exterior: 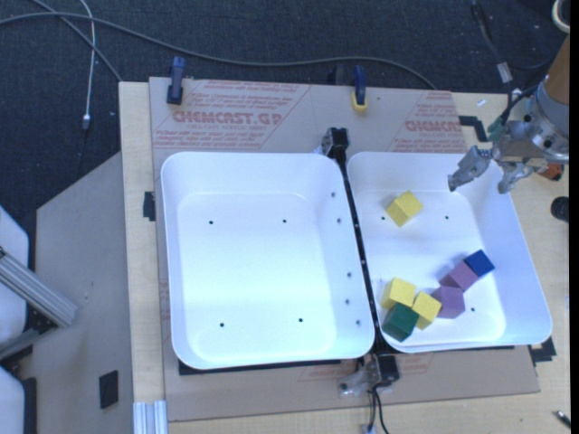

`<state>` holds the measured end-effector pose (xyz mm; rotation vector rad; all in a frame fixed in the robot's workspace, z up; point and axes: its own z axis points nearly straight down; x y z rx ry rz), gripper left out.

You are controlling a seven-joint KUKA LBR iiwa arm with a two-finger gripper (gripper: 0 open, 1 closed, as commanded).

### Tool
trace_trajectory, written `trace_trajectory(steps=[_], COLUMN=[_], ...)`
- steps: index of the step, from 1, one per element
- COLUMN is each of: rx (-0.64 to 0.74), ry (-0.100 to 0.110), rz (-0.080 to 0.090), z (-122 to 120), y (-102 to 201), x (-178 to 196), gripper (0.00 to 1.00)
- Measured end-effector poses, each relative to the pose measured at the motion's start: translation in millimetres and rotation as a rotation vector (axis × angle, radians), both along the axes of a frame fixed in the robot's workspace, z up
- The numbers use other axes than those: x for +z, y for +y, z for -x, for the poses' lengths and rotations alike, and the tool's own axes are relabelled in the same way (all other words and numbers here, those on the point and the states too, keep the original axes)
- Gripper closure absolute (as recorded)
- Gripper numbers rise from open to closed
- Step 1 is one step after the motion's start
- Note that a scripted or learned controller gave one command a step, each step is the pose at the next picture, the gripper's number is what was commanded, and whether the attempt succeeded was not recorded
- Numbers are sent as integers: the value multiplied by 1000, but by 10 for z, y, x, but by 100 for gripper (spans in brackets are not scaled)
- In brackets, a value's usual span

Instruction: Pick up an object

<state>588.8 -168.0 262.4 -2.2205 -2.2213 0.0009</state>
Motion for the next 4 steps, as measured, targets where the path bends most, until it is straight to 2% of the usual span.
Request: trace_trajectory(steps=[1,2,3,4], rx=[1,5,0,8], ry=[11,-1,4,-7], rz=[-3,-1,0,-3], z=[-207,-582,-565,-234], y=[121,863,825,1732], x=[-1524,-1759,-1664,-710], gripper=[0,0,100,100])
